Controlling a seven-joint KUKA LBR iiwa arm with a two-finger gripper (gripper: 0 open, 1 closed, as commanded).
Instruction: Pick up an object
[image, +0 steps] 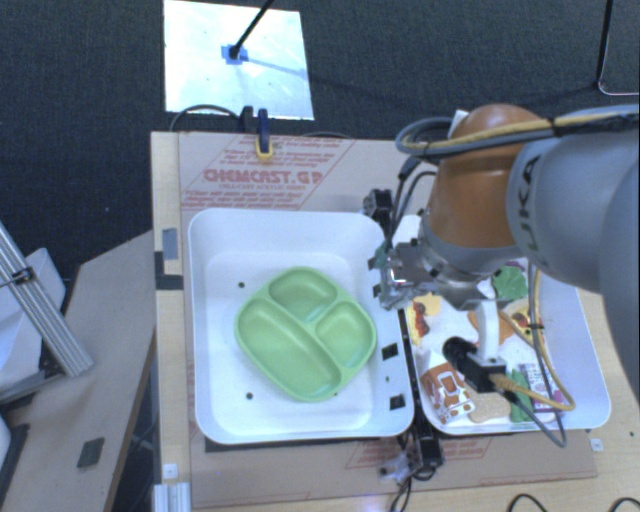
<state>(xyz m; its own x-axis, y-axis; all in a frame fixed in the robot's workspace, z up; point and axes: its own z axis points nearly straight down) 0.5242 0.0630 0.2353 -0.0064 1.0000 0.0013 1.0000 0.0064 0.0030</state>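
Gripper (398, 272) is sitting right over the seam where the two bins meet, tucked under the bulky wrist of the arm (560, 210), and honestly I can't tell from where I'm standing whether it's spread or pressed together, the wrist hides all of that. Nothing visible is being held, as far as I can see. What matters for the grab is which way it goes from here. On one side, a bit out from the gripper, the green divided plate (305, 333) lies flat in the left bin (230, 250), with its two small compartments on the edge nearest the gripper and the long compartment on the far edge. On the other side, the clutter in the right bin (588, 385) starts pretty much just beside and under the gripper: a yellow and red piece (424, 314) is the closest thing, and an orange and white carton (446, 392) lies further out, past it. My guess is the yellow and red piece is the easy pick since it's nearly underneath, only a small shift into the right bin. The plate looks wide and flat, so I'd bet it's an awkward grab unless the gripper catches a rim.
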